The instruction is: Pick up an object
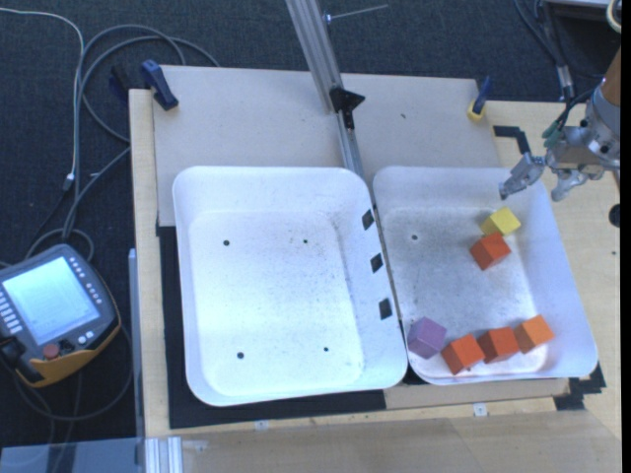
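My gripper (544, 182) hangs over the far right corner of the right bin (434, 205), fingers spread open with nothing between them. Just below and left of it lies a yellow block (502, 222), and an orange-red block (490, 250) touches that block's near side. Along the bin's near wall sit a purple block (427, 336) and a row of three orange blocks (498, 343).
The left bin (197, 264) sits beside the right one. A metal pole (315, 47) slants across the back board to the seam between the bins. Blue clamps (158, 82) hold the board's corners. A teach pendant (54, 313) lies off the bench at left.
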